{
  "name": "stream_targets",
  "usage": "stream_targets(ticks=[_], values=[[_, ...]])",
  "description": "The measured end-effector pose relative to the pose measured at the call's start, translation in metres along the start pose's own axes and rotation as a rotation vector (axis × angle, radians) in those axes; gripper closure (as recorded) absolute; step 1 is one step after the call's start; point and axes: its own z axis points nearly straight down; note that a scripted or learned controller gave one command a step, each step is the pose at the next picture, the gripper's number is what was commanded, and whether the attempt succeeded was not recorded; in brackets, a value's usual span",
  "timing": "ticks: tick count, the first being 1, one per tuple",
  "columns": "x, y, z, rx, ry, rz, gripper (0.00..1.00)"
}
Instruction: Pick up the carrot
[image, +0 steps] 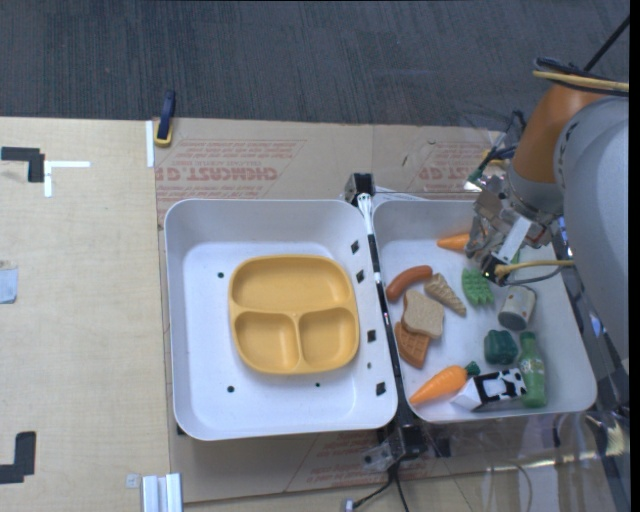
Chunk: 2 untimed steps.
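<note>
Two white bins side by side. In the left bin (200, 300), a yellow plate (295, 312) with three compartments.

In the right bin (410, 240), a scatter of toy food. Carrot (438, 384) at the near end, close to the left wall; lies slanted, pointed tip toward the near left, green top toward the right. Not held, nothing gripping it. Just behind it, a waffle (412, 343), then a bread slice (424, 314) and a sausage (408, 282). Just right of the green top, a black-and-white piece (498, 386), with a green bottle (531, 372) beside that.

Gripper (487, 255) low over the far right part of the same bin, well apart from the carrot. Open or closed: cannot tell from this angle. Just left of it, a small orange piece (453, 241); just nearer than it, a green ridged piece (477, 288) and a grey can (515, 308). Arm (590, 150) coming in from the right.
</note>
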Motion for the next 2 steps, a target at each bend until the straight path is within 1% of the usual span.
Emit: stream_targets(ticks=[1,2], values=[[-0.005,-0.002,0.001,0.019,-0.014,-0.001,0.0],[-0.032,0.016,0.013,0.053,0.0,0.127,0.0]])
